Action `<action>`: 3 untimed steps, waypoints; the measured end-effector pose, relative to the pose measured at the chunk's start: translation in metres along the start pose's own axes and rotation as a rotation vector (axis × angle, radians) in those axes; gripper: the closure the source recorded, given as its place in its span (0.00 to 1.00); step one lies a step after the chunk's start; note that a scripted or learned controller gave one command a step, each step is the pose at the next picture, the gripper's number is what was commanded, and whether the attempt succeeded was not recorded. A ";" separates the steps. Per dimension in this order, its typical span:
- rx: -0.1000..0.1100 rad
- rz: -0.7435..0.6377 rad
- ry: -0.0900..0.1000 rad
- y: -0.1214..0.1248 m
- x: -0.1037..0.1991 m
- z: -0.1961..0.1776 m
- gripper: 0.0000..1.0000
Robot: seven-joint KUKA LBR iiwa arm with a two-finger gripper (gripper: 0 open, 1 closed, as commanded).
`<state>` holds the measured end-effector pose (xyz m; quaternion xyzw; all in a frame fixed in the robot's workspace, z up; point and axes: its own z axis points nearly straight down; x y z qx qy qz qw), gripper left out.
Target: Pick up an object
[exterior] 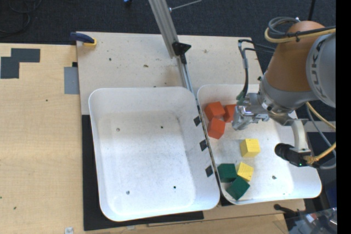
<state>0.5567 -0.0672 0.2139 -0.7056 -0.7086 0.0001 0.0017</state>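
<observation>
The bench (137, 63) is seen spread out to the left of and beyond the gripper, w/ a lighter wooden surface (38, 140) further left. Two white bins are set on it side by side. The left bin (104, 112) lies well to the left of the gripper. The right bin (285, 183) lies directly under the gripper and holds all the blocks.

The arm (299, 66), grey w/ an orange band, is seen coming in from the right and bending down over the right bin. A slanted aluminium bar (162, 11) is seen up and to the left of the gripper, its lower end met by the gap between the bins.

The gripper (241, 118) is held low over the upper part of the right bin. Whether the fingers are spread or closed can't be told from this angle, and nothing is seen held.

Blocks, approx. by size: an orange block (214, 110) is found just left of the gripper; a 2nd orange block (216, 129) just below that, left of and slightly below the gripper. A green block (227, 172) and another green block (238, 189) are placed well below the gripper, near the bin's front edge. A yellow block (250, 147) is found just below the gripper; a 2nd yellow block (245, 171) lower, touching the green ones.
</observation>
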 end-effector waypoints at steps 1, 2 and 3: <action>-0.001 0.000 -0.002 0.010 0.049 -0.012 1.00; 0.000 0.000 0.000 0.024 0.105 -0.004 1.00; 0.000 0.000 -0.001 0.037 0.155 0.002 1.00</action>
